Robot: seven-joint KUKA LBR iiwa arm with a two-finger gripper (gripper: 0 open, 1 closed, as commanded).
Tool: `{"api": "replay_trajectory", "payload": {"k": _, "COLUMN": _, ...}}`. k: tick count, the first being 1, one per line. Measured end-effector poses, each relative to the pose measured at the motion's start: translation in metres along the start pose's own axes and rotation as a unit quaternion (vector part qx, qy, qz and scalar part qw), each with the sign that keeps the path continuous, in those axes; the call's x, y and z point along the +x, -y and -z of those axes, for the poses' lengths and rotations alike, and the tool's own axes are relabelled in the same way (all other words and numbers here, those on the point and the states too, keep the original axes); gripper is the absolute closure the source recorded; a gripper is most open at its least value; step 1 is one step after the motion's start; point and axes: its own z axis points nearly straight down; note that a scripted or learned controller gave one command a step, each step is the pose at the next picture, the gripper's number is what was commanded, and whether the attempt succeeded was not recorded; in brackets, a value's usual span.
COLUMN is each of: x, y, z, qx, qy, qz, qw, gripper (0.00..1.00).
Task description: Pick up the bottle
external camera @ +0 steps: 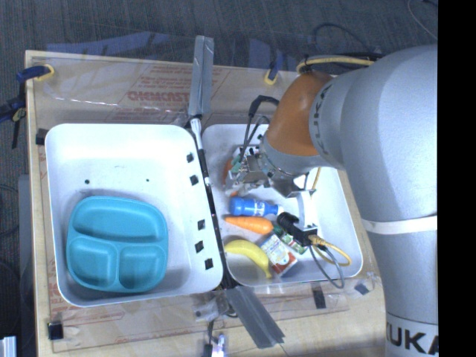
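Here the gripper [256, 171] is down inside the right bin [335, 199], near that bin's far left part, and whether its jaws are wide or narrow cannot be told, since wrist hardware and cabling crowd the tip. Just in front of it lies the bottle [253, 207], blue with a white end, on its side across the bin floor and not held. Touching the bottle's near side is a carrot [251, 225], also lying crosswise. Toward the bin's near edge sits a banana [251, 256], and just beside that a small carton [280, 253] with red and green print. The grey arm [387, 125], with its orange band [294, 121], covers the bin's far right corner. The left bin [119, 151] carries a blue divided tray [117, 242] in its near left part. A clear plastic sheet [126, 88] lies along the bench's far edge.
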Motion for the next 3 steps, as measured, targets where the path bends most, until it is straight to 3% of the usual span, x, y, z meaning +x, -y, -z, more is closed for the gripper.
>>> {"api": "replay_trajectory", "payload": {"k": 1, "x": 0.000, "y": 0.000, "z": 0.000, "qx": 0.000, "qy": 0.000, "qz": 0.000, "qw": 1.0000, "gripper": 0.00}}
{"api": "replay_trajectory", "payload": {"k": 2, "x": -0.020, "y": 0.030, "z": -0.009, "qx": 0.003, "qy": -0.003, "qz": 0.054, "qw": 0.9985, "gripper": 0.00}}
{"api": "replay_trajectory", "payload": {"k": 3, "x": -0.020, "y": 0.029, "z": 0.000, "qx": 0.003, "qy": -0.002, "qz": 0.056, "qw": 0.9984, "gripper": 1.00}}
